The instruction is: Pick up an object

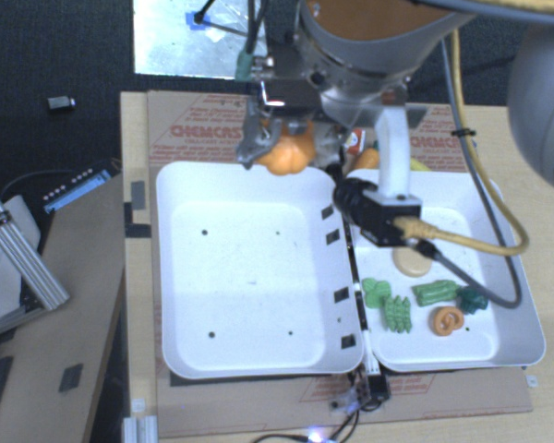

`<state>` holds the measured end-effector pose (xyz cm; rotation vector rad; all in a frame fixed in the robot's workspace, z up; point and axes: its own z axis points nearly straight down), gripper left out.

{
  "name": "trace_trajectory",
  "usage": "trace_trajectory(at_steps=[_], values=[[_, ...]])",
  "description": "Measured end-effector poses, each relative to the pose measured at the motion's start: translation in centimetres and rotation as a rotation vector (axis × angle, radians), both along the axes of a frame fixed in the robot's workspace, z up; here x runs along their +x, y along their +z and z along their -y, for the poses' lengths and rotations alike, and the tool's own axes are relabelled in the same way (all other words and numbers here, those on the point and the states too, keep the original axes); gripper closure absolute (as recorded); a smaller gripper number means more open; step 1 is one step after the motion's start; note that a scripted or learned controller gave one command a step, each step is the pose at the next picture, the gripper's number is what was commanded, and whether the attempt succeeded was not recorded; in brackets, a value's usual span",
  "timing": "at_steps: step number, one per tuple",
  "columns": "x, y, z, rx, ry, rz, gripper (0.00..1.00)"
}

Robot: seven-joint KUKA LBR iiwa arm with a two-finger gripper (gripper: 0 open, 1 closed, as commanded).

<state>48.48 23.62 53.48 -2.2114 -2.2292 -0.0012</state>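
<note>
An orange rounded object (288,158) hangs over the far rim of the left bin (194,340), between the two fingers of my gripper (286,155), which is shut on it. One grey finger (253,146) shows to its left; the other sits at its right, partly hidden by the wrist. The arm's grey and orange body covers the top middle of the view. In the right bin (508,340) lie a tan disc (412,263), green pieces (377,292) (397,314) (436,293), a dark teal piece (472,300) and an orange ring-shaped piece (446,321).
A black block with a yellow cable (462,240) hangs over the right bin's near-left part. Another orange thing (366,160) and a yellow one (416,164) peek out at that bin's far edge. Cardboard (194,123) underlies both bins.
</note>
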Motion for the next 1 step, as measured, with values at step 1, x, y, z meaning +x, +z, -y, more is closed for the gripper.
trace_trajectory(at_steps=[1], values=[[3.44,0.03,7.96,-0.003,-0.015,0.003,1.0]])
